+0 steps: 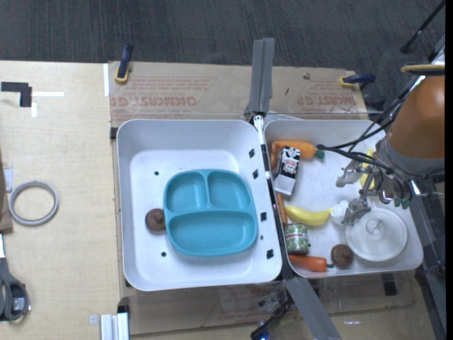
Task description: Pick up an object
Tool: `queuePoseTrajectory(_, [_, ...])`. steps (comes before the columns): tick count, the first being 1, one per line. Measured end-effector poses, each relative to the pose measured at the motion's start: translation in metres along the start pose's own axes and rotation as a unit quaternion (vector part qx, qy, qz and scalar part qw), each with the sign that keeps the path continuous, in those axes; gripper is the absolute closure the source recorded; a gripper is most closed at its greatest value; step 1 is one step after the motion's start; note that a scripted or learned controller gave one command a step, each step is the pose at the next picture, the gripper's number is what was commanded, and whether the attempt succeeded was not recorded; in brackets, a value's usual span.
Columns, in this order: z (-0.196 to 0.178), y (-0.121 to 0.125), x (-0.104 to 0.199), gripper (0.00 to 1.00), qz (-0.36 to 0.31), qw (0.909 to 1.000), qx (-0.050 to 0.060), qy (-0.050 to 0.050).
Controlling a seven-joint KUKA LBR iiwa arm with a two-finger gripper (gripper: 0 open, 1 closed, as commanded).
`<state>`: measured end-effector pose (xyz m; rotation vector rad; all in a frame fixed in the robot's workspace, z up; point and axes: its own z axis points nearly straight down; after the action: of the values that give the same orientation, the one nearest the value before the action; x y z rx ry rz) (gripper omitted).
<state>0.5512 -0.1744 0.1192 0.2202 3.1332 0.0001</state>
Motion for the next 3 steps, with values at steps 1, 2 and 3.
queuePoseTrajectory(1, [0.030,-0.021,-0.049,0.00,0.006,1.0000,0.000,0.000])
queuePoseTrajectory(2, [0.022,-0.020,-0.051,1.00,0.005,1.0000,0.000,-0.001])
queuePoseTrajectory(3, [-0.068,0.031,-0.067,1.00,-0.025,0.9997,0.000,-0.001])
